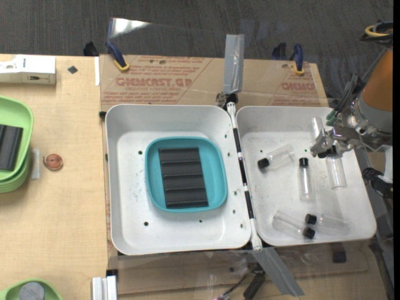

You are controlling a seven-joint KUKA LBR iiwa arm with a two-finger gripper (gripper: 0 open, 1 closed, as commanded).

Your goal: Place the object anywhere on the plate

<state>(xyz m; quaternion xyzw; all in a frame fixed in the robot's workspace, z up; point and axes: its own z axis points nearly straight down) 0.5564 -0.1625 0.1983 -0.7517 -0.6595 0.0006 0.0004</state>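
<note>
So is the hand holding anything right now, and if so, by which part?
Cannot be told. The hand sits low over the right bin, with a clear vial just below it, but the view does not settle whether the vial is gripped.

Green tray [14, 147] far left; blue clamps [116, 55] on cardboard [162, 80].

Plate [215, 186]: you see teal, with a black ribbed block [182, 177] on it.
Bins [125, 167]: white.
Vials [304, 179]: clear with black caps.
Arm [378, 86]: orange band, grey below.
Bench [56, 230]: your pale wood.
Cardboard [162, 80]: brown, red print.
</note>
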